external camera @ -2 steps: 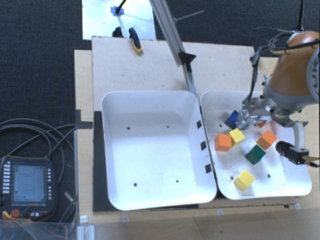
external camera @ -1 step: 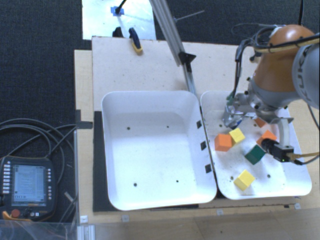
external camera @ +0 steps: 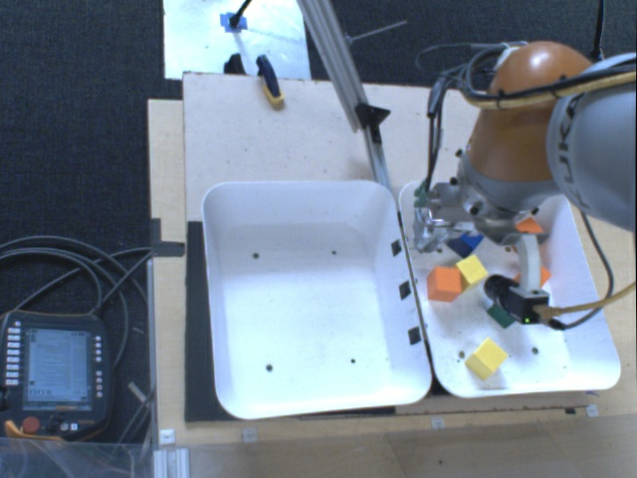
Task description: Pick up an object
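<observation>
While the gripper [external camera: 430,222], its opening unclear, hovers in the right bin [external camera: 587,361], blocks [external camera: 445,283] lie beside it.

The surface [external camera: 289,137] is a pale board. Two white bins sit on it side by side, touching in the middle. The left bin [external camera: 299,302] is the bigger one. The right bin [external camera: 587,352] sits under the robot arm. A black mat [external camera: 196,317] pokes out from under the left bin. Near the far edge of the surface lies a small clamp with a blue and yellow handle [external camera: 269,80].
</observation>
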Robot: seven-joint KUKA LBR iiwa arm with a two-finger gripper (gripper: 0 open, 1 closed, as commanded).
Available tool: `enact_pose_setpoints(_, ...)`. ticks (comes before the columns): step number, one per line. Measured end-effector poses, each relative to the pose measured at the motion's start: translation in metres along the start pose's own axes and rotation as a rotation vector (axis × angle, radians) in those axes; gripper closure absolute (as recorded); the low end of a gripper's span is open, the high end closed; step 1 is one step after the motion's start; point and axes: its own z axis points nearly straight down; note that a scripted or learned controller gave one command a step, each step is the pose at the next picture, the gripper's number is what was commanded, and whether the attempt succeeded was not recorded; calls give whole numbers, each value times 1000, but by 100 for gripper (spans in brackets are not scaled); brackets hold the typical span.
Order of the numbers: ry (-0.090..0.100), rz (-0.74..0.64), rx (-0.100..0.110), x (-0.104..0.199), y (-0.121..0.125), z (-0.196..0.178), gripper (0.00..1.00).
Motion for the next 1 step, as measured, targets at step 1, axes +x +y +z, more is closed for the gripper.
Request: enact_pose_setpoints(1,-1,0,1,53,2,-10,100)
